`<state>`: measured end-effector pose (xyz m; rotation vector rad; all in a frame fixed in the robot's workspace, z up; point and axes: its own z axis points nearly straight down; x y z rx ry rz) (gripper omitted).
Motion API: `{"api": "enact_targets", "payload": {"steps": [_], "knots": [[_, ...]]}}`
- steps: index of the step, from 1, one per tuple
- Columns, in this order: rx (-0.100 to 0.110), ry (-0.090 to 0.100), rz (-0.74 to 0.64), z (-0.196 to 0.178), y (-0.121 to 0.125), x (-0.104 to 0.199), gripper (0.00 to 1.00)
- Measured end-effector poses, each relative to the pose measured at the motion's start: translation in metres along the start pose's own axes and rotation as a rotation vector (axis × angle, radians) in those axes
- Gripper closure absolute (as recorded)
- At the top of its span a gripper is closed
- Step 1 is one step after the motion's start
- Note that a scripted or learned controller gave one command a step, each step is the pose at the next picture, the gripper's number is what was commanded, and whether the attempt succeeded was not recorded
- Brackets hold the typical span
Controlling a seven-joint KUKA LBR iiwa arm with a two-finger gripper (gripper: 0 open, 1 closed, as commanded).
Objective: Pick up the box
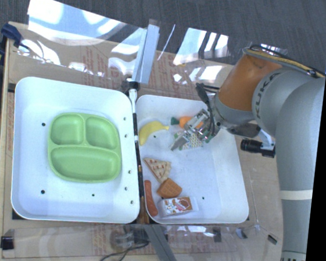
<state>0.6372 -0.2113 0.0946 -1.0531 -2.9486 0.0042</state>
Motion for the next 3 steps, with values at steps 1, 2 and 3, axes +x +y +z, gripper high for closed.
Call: {"api": "enact_targets", "payload": {"steps": [1,2,3], "knots": [[0.000,0.000,0.001,0.0002,-0.0003,-0.0001,0.00],[0.001,0.000,0.001,0.0003,-0.0005,-0.0001,0.00],[0.001,0.000,0.001,0.0003,-0.0005,-0.0001,0.00]]}}
